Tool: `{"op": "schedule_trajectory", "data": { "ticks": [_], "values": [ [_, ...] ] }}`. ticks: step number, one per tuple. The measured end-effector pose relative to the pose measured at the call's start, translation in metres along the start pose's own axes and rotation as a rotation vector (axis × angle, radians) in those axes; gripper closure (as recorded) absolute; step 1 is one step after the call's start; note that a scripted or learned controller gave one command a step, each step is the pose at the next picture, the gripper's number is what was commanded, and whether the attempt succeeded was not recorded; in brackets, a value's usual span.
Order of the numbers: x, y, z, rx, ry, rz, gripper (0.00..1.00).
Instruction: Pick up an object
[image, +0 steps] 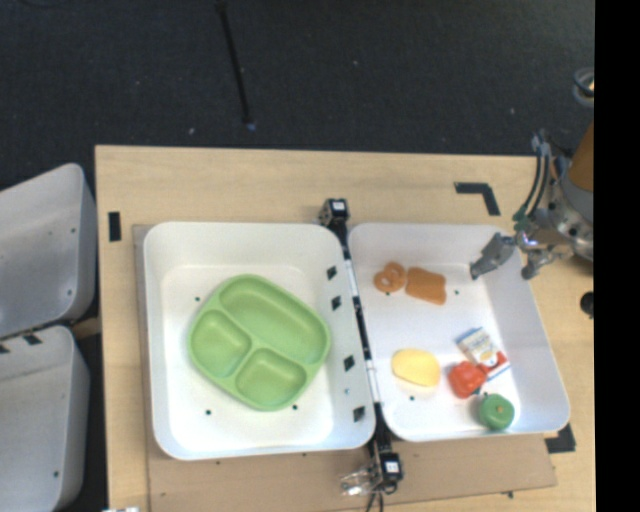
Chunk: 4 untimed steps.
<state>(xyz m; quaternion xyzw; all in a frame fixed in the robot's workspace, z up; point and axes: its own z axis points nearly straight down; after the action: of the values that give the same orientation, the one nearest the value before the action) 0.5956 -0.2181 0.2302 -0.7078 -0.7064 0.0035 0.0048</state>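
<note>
Right bin: tool at far-right rim, fingers spread, empty. Yellow lemon likely light, stiff, smooth; grip across middle.

the arm's gripper reaches in from the right, jaws spread apart and holding nothing.

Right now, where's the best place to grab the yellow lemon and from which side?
Probably from straight above, hand closing across the short middle of the lemon. It lies flat with open bin floor above and left; the tomato crowds its right end.
</note>
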Motion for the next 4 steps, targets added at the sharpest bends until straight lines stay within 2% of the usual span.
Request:
{"op": "schedule_trajectory", "data": {
  "ticks": [1, 2, 4],
  "values": [
    [0.001, 0.003, -0.008, -0.012, -0.003, -0.003, 0.00],
    [0.001, -0.004, 0.052, -0.008, -0.003, -0.002, 0.00],
    [0.006, -0.004, 0.131, -0.010, -0.004, 0.001, 0.00]
  ]
}}
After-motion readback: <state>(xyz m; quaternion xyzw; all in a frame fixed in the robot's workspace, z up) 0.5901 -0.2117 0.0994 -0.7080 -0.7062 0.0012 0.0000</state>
